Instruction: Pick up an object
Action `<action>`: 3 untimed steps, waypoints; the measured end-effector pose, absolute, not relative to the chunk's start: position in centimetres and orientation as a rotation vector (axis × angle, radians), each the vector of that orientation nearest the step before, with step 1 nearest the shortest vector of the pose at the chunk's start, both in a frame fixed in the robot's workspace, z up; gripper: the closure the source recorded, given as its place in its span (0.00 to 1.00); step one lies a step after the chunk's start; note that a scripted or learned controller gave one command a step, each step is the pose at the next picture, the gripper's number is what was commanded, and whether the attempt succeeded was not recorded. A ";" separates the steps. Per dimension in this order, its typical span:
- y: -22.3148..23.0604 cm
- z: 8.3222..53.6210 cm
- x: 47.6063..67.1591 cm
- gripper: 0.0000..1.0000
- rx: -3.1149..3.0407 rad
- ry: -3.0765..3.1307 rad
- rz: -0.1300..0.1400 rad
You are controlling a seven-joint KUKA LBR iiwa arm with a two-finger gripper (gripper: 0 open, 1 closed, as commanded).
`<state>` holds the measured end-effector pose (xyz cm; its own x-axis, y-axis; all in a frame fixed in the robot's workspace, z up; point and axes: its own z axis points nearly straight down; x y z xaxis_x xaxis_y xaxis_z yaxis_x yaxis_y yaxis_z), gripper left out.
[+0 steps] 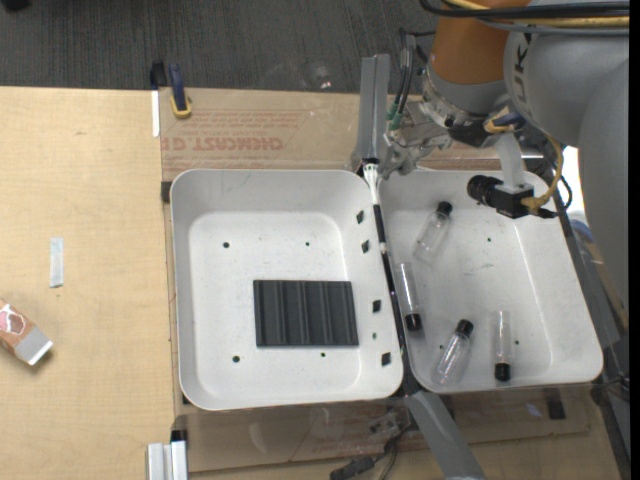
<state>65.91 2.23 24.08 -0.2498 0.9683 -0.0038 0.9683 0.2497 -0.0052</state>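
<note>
Camera view: four vials [431, 230], two bins [190, 298].

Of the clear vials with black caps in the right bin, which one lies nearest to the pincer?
The upper vial, lying alone in the bin's far half below the pincer. The other three lie along the near half.

arm [570, 58]: grey shell | orange wrist band | yellow and black cables

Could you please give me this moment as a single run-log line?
arm: above right bin's far-left corner | gripper: nothing seen held | right bin: four clear vials with black caps | left bin: dark ribbed block
</note>
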 end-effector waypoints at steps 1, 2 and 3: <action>2.2 24.9 65.9 1.00 -1.922 -2.485 0.012; 2.2 25.7 66.0 1.00 -1.920 -2.488 0.014; -0.5 23.0 65.9 1.00 -2.060 -2.370 0.005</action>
